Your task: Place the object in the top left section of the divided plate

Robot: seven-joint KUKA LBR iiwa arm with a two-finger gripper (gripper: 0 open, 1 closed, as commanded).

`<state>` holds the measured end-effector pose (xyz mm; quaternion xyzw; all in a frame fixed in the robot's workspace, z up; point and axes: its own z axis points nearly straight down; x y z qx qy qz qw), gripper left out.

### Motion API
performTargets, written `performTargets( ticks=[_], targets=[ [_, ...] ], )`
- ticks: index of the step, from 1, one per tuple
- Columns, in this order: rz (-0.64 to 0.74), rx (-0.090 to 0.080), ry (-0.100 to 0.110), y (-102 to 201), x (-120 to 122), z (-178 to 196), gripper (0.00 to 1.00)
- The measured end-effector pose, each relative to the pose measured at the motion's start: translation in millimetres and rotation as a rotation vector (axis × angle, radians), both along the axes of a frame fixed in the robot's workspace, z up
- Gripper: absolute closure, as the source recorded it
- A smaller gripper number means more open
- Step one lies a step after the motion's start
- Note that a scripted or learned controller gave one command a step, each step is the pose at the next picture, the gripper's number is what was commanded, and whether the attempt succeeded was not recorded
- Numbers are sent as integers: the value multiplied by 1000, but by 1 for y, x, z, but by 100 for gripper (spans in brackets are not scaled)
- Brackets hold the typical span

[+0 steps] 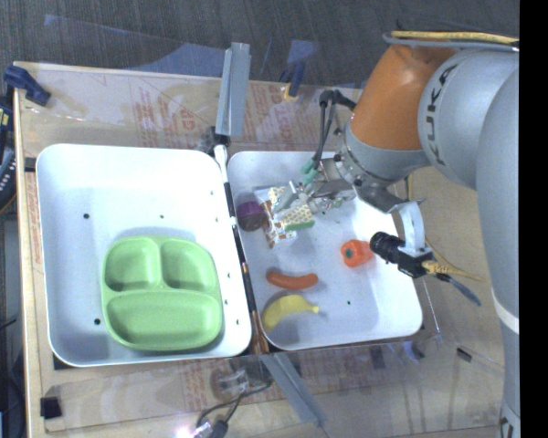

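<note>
The green divided plate [162,293] lay in the left bin [64,181], its sections bare. In the right bin [397,313] sat a purple object [250,214], a sausage [291,280], a banana [288,310] and a red-orange piece [354,253]. My gripper [292,210] hung over that bin's upper part; I couldn't tell its opening. Both bins rested on the wooden bench [119,108].

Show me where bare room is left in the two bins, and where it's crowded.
Left bin: bare floor above and left of the green divided plate, whose sections hold nothing. Right bin: bare at the lower right, below the orange-red piece. Crowded around the claw, purple item, sausage and banana.
</note>
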<state>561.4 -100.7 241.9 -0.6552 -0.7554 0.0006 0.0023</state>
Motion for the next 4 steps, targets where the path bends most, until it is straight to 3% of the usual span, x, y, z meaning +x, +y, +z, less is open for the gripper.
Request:
performTargets(
  ticks=[1, 2, 3, 4],
  targets=[
    [6, -2, 1, 51, -31, -51, 100],
    [136, -2, -2, 169, -29, -29, 100],
    [91, -2, -3, 231, -44, -5, 100],
    [91, -2, -3, 231, -44, -5, 0]
  ],
)
